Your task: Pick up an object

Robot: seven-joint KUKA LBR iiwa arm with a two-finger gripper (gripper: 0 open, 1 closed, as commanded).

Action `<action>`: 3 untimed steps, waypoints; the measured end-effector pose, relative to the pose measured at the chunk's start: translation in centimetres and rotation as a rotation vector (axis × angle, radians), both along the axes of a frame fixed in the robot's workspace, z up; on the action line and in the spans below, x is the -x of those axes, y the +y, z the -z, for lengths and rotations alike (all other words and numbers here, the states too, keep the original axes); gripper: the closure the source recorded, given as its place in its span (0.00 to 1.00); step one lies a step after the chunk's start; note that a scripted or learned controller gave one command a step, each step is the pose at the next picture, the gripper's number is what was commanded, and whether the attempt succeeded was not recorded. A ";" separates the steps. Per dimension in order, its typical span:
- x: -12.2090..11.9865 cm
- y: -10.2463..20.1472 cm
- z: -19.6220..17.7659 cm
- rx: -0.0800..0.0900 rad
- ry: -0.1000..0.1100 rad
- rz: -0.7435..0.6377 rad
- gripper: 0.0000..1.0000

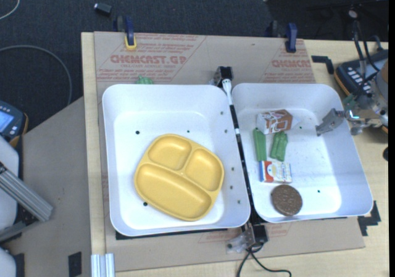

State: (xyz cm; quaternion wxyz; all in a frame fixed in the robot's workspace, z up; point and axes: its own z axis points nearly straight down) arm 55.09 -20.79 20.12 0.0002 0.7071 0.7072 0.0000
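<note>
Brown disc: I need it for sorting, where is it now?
The brown disc lies in the right bin, near its front edge, just below the small red-and-white box.

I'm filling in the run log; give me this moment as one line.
gripper: over right bin, upper right, holding nothing | right bin: carton, two green items, packet, brown disc | left bin: yellow tray

1. The left bin (117, 146) lies just left of the right bin (345, 171), their rims touching.
2. A divided tray (179, 175) lies in the left bin.
3. In the right bin, left of its middle, lie a carton (274, 121), two sticks (259, 144) (280, 145), a small box (275, 172) and, nearest its front rim, a disc (287, 200).
4. The gripper (330, 123) is over the right bin's right rear part.
</note>
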 end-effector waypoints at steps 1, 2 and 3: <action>3.1 -0.4 -18.4 0.008 -0.020 -0.001 0.00; 7.3 1.0 -29.7 0.005 -0.016 -0.002 0.00; 7.1 1.0 -30.0 0.005 -0.007 -0.001 1.00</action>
